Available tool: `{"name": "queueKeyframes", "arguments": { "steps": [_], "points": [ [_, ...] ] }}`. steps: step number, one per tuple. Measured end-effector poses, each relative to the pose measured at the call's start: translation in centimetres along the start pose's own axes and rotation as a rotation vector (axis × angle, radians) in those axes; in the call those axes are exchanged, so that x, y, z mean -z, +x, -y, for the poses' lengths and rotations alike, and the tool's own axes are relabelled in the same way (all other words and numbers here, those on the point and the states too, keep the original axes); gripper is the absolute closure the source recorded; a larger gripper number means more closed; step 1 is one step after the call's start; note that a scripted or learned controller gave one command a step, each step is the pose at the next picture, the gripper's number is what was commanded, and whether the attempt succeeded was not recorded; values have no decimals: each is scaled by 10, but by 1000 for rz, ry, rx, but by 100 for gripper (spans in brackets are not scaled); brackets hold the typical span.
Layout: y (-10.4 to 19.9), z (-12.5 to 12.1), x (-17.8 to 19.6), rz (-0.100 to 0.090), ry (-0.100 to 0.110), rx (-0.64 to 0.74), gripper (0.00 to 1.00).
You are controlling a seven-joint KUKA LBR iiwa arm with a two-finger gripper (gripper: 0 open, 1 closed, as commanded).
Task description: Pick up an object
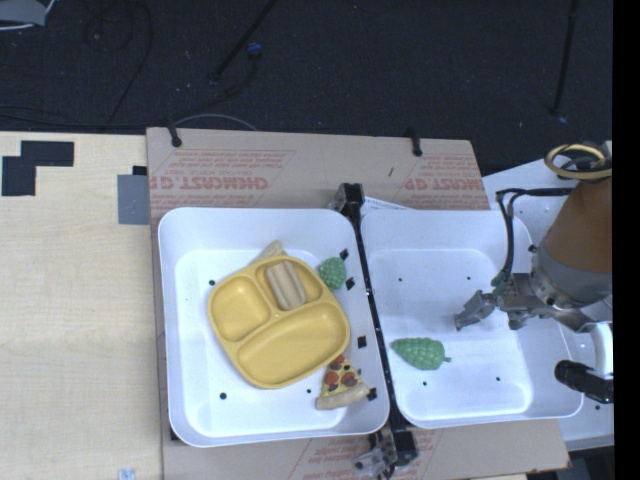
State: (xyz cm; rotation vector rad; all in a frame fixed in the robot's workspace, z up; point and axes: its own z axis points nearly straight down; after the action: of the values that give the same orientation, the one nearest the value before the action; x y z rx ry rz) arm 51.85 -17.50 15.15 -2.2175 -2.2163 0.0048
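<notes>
Green grapes [418, 352] in right bin [440, 268], end effector [478, 311] nearby, grip state unclear, yellow tray [275, 330] left.

Two white bins [190, 268] sit on a pale wood-grain surface [70, 318]. The divided tray [275, 343] is yellow, the hot dog [288, 284] tan, the grapes [418, 352] green, and the pizza slice [343, 383] golden (red-dotted).

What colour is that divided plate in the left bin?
Yellow: the divided plastic plate, seen in the camera view.

Hand [478, 313] above right bin [440, 413], near green grapes [418, 352].
</notes>
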Motion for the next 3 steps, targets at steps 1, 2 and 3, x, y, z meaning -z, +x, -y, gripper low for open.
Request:
{"name": "queueKeyframes", "arguments": {
  "steps": [1, 2, 3],
  "points": [
    [4, 0, -44, -1, 1, 0, 0],
    [3, 0, -32, 0, -1, -3, 100],
    [-7, -1, 16, 3, -9, -4, 100]
  ]
}}
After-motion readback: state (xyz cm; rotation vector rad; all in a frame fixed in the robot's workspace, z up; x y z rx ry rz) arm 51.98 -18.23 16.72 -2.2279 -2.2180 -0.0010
